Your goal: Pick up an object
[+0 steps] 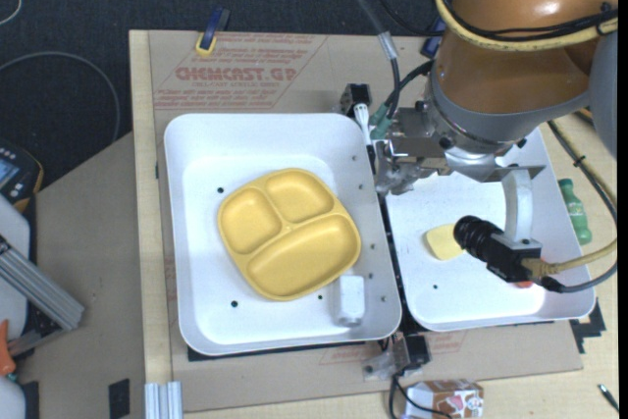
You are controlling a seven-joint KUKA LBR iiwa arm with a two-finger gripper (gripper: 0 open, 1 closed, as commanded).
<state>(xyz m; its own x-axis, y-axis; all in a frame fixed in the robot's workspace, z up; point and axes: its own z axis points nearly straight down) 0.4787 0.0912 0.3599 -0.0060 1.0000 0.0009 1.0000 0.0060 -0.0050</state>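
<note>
Pick not done yet: arm (520,25) hangs over the right bin (471,304), jaws (397,162) near its top-left corner, can't tell if apart or together. Yellow pad (444,243) flat in the bin, plate (287,233) in the left bin (196,211) (nothing lifted)

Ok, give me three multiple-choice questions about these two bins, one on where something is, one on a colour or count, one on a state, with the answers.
1. Where does the divided plate lie?
A. left bin
B. right bin
C. on the cardboard

2. How many compartments does the plate have?
A. two
B. three
C. five

3. How does the plate sit?
A. upside down
B. leaning on a wall
C. flat, hollows upward

Answers: 1 A, it rests on the left bin's floor. 2 B, two small hollows above one large. 3 C, its open hollows face the camera.
</note>
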